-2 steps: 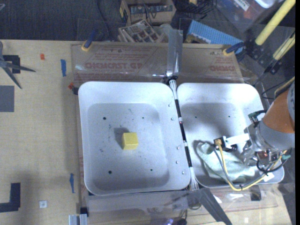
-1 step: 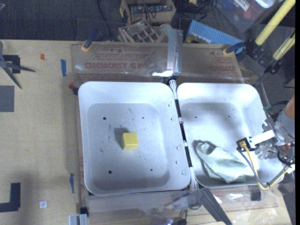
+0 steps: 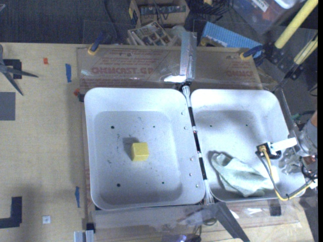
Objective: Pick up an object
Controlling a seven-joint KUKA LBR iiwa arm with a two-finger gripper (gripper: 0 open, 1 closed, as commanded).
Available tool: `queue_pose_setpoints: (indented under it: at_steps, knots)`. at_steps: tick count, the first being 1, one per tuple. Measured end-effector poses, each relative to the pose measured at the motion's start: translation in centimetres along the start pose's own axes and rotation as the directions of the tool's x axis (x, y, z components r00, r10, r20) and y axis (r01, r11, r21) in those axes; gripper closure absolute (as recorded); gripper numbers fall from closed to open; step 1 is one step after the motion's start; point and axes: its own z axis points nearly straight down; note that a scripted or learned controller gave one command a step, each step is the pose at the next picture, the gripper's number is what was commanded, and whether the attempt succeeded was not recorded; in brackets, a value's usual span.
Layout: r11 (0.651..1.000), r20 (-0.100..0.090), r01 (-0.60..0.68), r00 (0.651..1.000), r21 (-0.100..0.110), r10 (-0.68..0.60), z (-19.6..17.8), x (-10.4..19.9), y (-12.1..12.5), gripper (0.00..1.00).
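A small yellow block lies alone near the middle of the left bin, well apart from everything else. In the right bin, toward the lower middle of the frame, a crumpled pale cloth rests on the floor. The jaws sit at the right edge of the frame, over that bin's right rim, just beside the cloth; I cannot tell how they stand. A yellow cable curves beside them
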Motion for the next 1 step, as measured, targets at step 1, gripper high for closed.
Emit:
queue_pose_setpoints:
  at_steps: [1]
  knots:
    - [0.892,-0.007,0.452,0.892,0.003,-0.452,4.15,0.15,-0.01,1.00]
